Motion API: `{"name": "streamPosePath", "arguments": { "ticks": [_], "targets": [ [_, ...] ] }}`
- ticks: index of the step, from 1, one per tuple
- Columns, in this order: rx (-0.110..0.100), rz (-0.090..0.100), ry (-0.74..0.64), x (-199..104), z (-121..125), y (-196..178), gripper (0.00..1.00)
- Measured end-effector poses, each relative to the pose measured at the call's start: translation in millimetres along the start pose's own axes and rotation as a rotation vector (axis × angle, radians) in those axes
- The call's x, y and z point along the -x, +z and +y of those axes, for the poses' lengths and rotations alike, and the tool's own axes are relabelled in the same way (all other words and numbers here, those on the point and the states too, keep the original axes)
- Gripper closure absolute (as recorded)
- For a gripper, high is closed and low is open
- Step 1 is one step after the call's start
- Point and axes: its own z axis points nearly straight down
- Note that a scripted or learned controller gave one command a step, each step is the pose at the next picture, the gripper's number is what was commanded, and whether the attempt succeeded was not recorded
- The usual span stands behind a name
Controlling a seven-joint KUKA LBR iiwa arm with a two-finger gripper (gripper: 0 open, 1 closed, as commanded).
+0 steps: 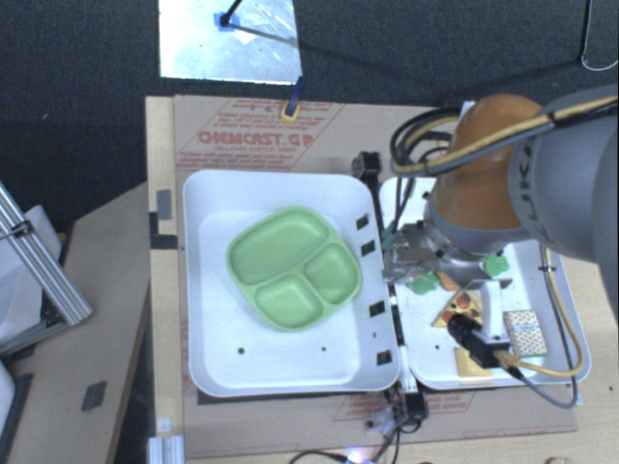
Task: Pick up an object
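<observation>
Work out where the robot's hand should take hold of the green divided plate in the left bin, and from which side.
Probably the outer rim of the green plate, from straight above. It lies flat in the left bin, so the thin raised edge is the part two fingers could close on; the near-left edge has bare floor around it.

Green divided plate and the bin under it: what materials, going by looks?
Green divided plate: likely moulded plastic, matte; uniform pale green, soft rounded compartment ridges, no glare. Left bin: probably plastic too, smooth white with rounded corners and a faint sheen; coated metal cannot be ruled out.
</observation>
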Motion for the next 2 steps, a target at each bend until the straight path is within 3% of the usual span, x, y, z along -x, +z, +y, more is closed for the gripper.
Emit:
{"name": "streamPosePath", "arguments": {
  "ticks": [1, 2],
  "targets": [
    [0.002, -0.001, 0.003, -16.9, 12.1, -1.0, 1.0],
    [0.001, -0.001, 0.002, -33.3, 4.5, -10.3, 1.0]
  ]
}}
